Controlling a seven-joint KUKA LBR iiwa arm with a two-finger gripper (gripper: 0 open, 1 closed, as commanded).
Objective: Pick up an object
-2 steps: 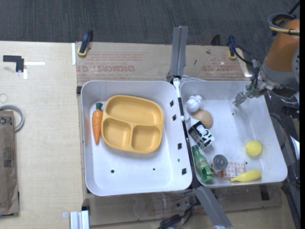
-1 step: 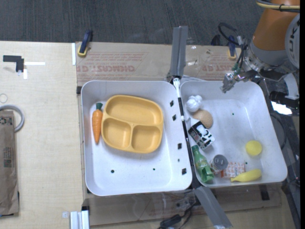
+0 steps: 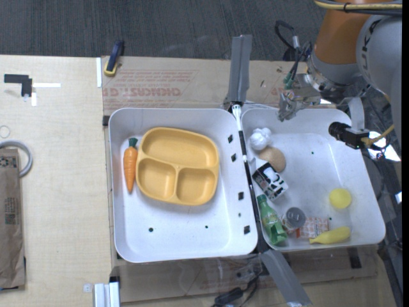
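My gripper (image 3: 289, 109) hangs over the far left corner of the right bin (image 3: 358, 165), above its rim, and nothing shows in it. Just in front of it lies a white crumpled object (image 3: 260, 137), followed by a brown egg-shaped object (image 3: 273, 158) and a black-and-white toy (image 3: 270, 179). Along the bin's near side lie a green packet (image 3: 270, 221), a small can (image 3: 294, 217), a red-and-white wrapper (image 3: 315, 225), a yellow banana shape (image 3: 332, 235) and a yellow ball (image 3: 340, 198).
The left bin (image 3: 179, 235) holds a yellow divided plate (image 3: 179, 166) and an orange carrot (image 3: 130, 164) beside its left wall. A grey divider post (image 3: 240, 69) stands between the bins at the back. Black cables (image 3: 348, 135) cross the right bin's far right rim.
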